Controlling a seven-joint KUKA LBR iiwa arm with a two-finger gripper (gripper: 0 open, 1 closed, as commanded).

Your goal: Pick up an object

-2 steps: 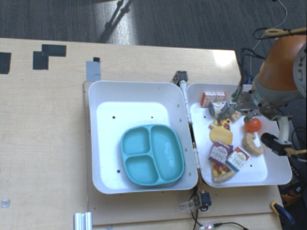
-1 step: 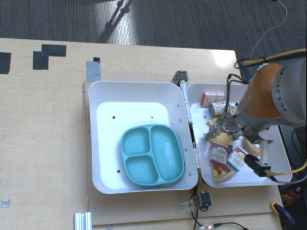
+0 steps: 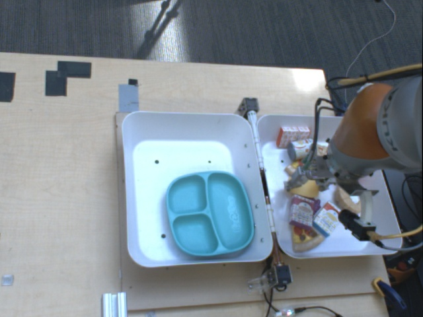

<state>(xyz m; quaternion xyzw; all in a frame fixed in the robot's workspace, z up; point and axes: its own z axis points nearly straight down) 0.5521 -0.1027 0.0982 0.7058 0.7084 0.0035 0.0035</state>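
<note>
The right bin (image 3: 274,197) holds several small items. Among them are a red and white carton (image 3: 293,136) at the back, a yellow piece (image 3: 305,189) in the middle and a dark red packet (image 3: 302,213) toward the front. A blue and white packet (image 3: 326,222) lies beside the red one. My gripper (image 3: 306,171) reaches down into this bin from the right, just above the yellow piece and in front of the carton. The wrist and orange band (image 3: 360,131) hide the bin's right part.
The left bin (image 3: 142,177) carries a light blue divided plate (image 3: 210,212) at its front right. A metal rail (image 3: 260,167) runs between the two bins. Cables (image 3: 377,233) trail along the right bin's front right corner. Black tape marks (image 3: 66,76) lie on the bench at far left.
</note>
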